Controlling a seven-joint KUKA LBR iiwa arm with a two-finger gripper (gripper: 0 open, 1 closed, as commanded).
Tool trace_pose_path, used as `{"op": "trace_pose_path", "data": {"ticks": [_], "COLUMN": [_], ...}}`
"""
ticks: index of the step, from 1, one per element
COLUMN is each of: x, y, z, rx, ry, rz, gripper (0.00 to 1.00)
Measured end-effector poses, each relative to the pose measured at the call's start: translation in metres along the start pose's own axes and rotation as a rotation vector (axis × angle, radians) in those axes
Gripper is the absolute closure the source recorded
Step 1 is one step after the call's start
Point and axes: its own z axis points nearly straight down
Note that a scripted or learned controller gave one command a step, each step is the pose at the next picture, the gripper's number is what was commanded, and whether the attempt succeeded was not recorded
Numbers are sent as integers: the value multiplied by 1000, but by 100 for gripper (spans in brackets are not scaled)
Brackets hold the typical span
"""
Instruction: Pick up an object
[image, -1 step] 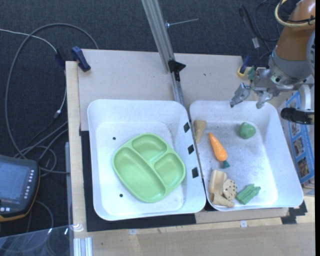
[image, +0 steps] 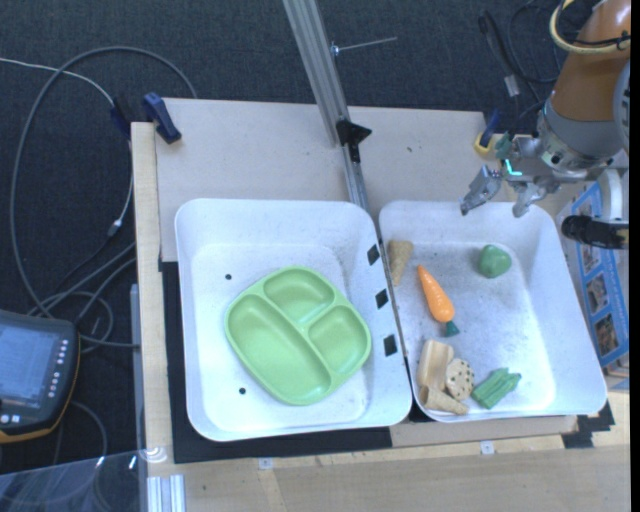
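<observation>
My gripper (image: 494, 199) hangs above the far edge of the right bin (image: 560, 300), its two fingers spread open with nothing between them. Below and slightly right of it lies a round green ball (image: 493, 260). An orange carrot (image: 435, 294) lies near the bin's middle, with a tan cone (image: 399, 258) to its left by the bin wall. At the near edge sit tan cheese and bread pieces (image: 445, 376) and a green toy piece (image: 496, 387).
The left bin (image: 200, 240) holds a green divided plate (image: 297, 333). A metal pole (image: 325, 80) rises behind the bins. Blue clamps (image: 160, 116) sit at the bench's far corners. Cables and a pendant (image: 30, 375) lie on the floor to the left.
</observation>
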Motion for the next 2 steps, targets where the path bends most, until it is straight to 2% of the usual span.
{"op": "trace_pose_path", "data": {"ticks": [1,2], "x": [-10,-4], "y": [-1,1], "z": [54,97], "rx": [5,2], "ry": [1,1], "rz": [2,0], "gripper": [0,0]}}
